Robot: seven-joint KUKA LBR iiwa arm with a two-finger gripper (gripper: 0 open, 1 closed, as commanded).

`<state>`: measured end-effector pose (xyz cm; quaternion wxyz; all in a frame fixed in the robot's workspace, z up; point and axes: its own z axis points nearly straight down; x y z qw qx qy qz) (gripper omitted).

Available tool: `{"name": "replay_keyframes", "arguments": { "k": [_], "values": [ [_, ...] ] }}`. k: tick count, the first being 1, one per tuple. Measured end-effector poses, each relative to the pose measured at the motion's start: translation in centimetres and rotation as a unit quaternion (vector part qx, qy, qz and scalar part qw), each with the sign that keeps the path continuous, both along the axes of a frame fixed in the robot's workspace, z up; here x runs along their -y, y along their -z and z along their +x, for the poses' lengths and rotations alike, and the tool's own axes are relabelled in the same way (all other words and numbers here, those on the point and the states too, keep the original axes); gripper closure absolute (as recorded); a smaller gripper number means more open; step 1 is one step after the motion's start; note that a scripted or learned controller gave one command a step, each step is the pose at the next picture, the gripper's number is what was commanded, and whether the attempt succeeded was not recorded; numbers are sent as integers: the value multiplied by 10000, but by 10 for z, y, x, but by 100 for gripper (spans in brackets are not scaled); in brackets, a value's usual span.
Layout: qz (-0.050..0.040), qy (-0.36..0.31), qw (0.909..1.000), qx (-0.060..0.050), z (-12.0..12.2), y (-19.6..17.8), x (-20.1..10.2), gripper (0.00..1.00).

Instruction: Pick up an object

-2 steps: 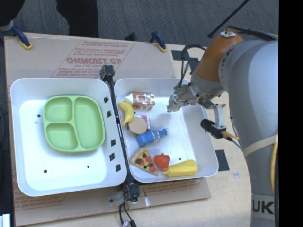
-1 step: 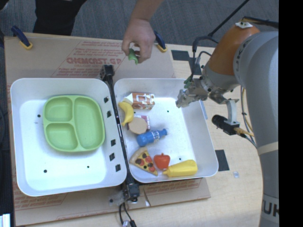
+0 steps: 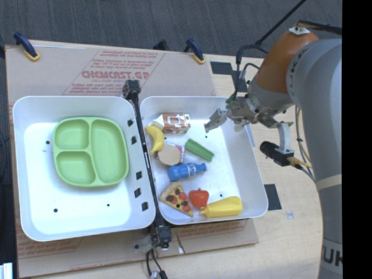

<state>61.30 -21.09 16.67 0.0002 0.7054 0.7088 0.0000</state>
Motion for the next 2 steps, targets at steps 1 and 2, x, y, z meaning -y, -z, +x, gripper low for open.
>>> {"name": "replay_keyframes", "arguments": {
  "k": [1,2],
  "values": [
    [11,-5,10000,-26,-93,75,-10,0],
    [5,-30,10000,-26,-92,65,-10,100]
  ]
}}
